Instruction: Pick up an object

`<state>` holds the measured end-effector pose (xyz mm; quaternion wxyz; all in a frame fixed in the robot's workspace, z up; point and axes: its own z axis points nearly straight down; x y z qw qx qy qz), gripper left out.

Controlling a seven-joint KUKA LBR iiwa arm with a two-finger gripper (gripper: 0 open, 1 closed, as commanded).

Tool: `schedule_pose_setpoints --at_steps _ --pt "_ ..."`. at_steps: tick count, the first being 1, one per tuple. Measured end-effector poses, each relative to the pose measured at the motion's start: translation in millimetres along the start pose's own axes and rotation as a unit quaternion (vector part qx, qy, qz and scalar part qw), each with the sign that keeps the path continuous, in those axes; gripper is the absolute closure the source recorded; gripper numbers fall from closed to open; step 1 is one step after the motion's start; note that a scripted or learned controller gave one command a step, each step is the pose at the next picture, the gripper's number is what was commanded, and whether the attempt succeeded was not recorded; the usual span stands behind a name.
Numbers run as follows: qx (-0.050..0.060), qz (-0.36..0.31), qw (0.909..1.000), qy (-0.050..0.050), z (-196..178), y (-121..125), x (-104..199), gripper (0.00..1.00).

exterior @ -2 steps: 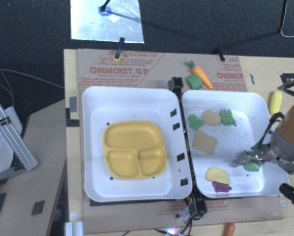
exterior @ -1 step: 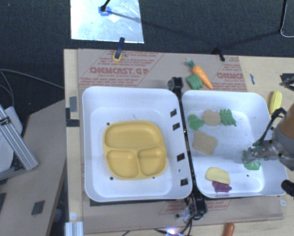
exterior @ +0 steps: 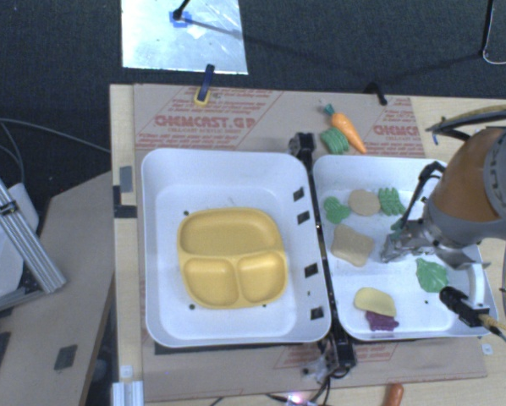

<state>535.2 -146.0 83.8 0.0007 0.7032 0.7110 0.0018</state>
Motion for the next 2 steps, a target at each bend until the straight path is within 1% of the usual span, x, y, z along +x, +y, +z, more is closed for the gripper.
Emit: schedule_pose_setpoints --at_steps 1,2 --pt "0.003 0.002 1.0 0.001 0 -49 64 1.0" --pt "0.0 0.003 1.0 0.0 -11 -47 60 1.0"
